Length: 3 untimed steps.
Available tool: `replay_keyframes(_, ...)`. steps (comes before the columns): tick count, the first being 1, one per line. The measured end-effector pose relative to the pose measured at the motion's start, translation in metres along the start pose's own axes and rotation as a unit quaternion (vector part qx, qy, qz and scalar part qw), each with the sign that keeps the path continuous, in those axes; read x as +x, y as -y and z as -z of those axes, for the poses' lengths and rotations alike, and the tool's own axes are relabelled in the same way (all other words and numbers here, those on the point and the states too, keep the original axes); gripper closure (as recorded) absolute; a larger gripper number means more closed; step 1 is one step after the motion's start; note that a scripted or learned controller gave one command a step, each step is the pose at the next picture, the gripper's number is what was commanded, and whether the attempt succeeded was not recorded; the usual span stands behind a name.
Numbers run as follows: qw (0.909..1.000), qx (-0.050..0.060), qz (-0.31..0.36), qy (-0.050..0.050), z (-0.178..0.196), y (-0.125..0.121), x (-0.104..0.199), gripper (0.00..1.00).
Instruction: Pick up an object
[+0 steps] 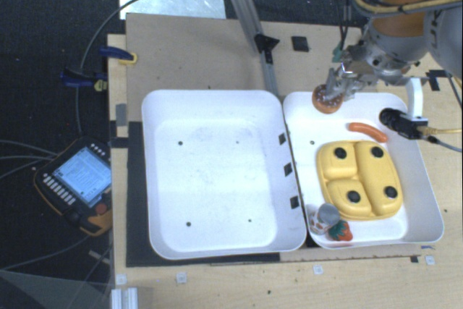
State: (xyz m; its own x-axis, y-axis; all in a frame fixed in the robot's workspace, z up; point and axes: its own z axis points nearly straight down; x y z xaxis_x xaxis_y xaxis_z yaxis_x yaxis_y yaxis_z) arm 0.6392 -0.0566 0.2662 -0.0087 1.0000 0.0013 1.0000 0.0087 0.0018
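The jaws [334,92] are hanging over the right bin [423,188] at its 11 o'clock corner, pressing onto a small round brown object [326,102]; whether they are clenched, I cannot tell. Being round, it is showing no long axis. An orange sausage-shaped piece [367,131] is lying nearby, its length running 10 to 4 o'clock, above a yellow tray [359,179].

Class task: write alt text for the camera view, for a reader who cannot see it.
A grey robot arm's hand hovers over a small round brown object at the right white bin's far edge. That bin also holds a yellow four-lobed plastic tray.
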Motion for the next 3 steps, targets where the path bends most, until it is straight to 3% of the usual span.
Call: replay_keyframes(3, 1.0000, 0.001, 0.000, 0.000, -0.027, 0.050, 0.131, 1.00)
